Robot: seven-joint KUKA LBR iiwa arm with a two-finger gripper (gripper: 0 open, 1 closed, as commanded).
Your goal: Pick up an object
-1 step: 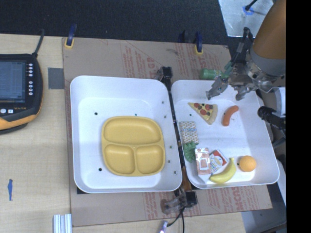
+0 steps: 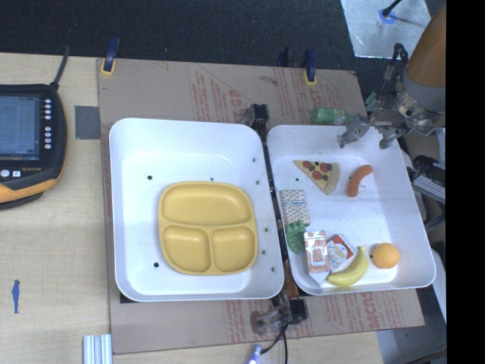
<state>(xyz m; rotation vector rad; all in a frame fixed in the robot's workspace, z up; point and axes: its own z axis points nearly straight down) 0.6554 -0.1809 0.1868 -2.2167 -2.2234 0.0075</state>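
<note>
Orange-red sausage (image 2: 359,180) is the nearest item to the gripper (image 2: 369,131), so prob the likeliest pick. It lies in the right bin (image 2: 402,226), upper part, just below the claw in the camera view & a touch toward the bin's middle. Long axis runs diagonal: upper end toward the right rim, lower end toward the pizza slice (image 2: 319,174), which sits just beside it on the left w/ a clear gap between. Claw hovers over the bin's far right corner near the rim; fingers look spread apart w/ nothing between them, though the metal bits are small and cluttered so not 100% sure. Coming down on it would need a short shift toward the bin's middle, w/ jaws set across the diagonal. Sausage looks smooth, rounded, slightly curved, plastic toy, prob slippery. Banana (image 2: 350,270) & orange (image 2: 386,255) sit well apart at the near edge
</note>
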